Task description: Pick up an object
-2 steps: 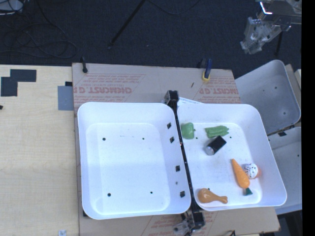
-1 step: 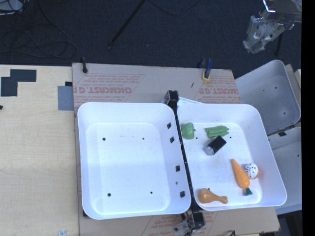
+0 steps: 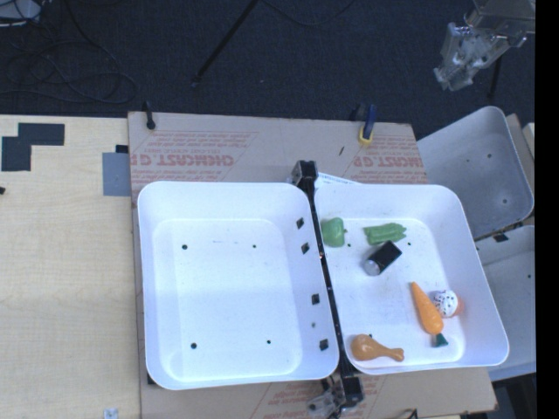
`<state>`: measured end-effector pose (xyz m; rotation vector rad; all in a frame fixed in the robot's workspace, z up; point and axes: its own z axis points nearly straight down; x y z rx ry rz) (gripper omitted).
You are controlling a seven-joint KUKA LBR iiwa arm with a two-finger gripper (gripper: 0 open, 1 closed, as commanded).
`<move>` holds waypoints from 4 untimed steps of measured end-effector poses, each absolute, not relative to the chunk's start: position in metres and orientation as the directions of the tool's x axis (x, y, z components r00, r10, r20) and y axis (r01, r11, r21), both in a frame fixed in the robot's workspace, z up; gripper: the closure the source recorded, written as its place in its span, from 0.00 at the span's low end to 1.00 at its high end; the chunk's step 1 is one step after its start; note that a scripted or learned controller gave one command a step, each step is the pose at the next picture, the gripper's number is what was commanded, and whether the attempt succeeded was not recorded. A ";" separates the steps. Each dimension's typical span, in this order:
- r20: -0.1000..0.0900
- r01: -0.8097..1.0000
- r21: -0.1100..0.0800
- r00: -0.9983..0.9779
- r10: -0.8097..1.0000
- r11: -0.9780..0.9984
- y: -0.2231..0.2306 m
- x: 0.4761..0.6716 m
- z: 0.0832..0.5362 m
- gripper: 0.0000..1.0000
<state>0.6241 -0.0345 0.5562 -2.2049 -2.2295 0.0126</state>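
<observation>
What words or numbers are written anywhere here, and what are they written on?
"CHEMCAST", in red, upside down, on the brown cardboard sheet under the bins, near its far edge.
"G.P", red, upside down, further right on the same sheet; the rest is too blurred to read.
Red print on the sheet's near edge: too small to read.
The toys carry no readable text.

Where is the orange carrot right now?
The carrot lies in the right-hand bin, toward its near right corner. A small white dotted ball sits right beside it, and the black cylinder lies up and to its left.
</observation>
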 end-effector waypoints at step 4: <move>-0.001 0.999 -0.024 -0.032 0.999 0.032 -0.031 0.626 0.593 1.00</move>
